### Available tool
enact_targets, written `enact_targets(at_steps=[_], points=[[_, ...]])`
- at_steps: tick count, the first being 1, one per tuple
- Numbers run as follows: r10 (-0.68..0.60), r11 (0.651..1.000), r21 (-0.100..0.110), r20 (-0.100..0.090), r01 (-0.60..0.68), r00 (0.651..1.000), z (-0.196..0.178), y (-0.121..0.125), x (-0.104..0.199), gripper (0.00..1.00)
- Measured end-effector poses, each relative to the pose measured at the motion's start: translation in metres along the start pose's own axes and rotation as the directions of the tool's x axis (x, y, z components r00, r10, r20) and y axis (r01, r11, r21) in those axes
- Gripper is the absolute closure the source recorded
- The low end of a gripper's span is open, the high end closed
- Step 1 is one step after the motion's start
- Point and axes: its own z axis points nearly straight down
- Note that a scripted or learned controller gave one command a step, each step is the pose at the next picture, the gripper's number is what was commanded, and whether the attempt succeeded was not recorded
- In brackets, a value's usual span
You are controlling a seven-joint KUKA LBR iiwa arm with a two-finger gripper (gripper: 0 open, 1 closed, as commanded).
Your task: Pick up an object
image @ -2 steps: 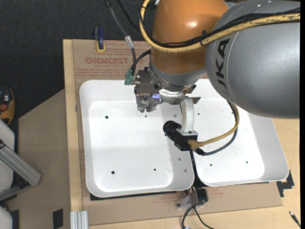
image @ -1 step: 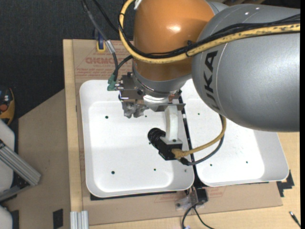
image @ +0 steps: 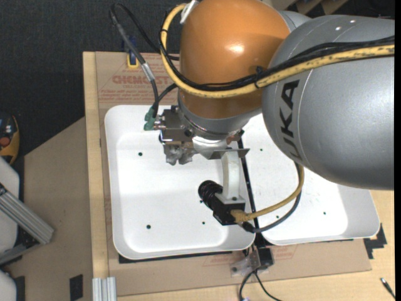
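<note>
Far left: dark floor, with an aluminium rail (image: 25,221) lying at the lower corner. Next, a brown cardboard sheet (image: 94,187) under both bins, with red lettering along its top edge. Left bin (image: 114,168) sits on the sheet, white and shallow, corners rounded. A few small dark dots (image: 148,226) are scattered on its floor, too small to tell what they are. A black cable (image: 135,49) drops from the upper left over the cardboard to a small green connector (image: 150,119) at the bin's upper rim. Just right of the connector, the gripper (image: 178,148) shows as a cluster of grey metal parts under the wrist, over the upper middle of the left bin. Whether it is released or clenched cannot be told, and nothing is seen held in it. The bin floor below it is hidden by the arm, so where the object to pick lies cannot be told. Above the wrist, the orange band (image: 219,36) bulks large, with a yellow cable (image: 188,86) looped around it. Lower down, a black fitting (image: 216,202) hangs over the seam between the bins, the yellow cable running into it. Right bin (image: 313,227) is touching the left one, mostly covered by the grey arm (image: 338,93), which reaches in from the right.
</note>
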Motion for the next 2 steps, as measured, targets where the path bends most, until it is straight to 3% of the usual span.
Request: enact_targets(at_steps=[1, 2], points=[[0.003, 1.0, 0.006, 0.004, -0.003, 1.0, 0.068, 0.0, -0.001, 1.0], [0.015, 1.0, -0.009, 0.002, -0.015, 1.0, 0.013, 0.002, -0.117, 1.0]])
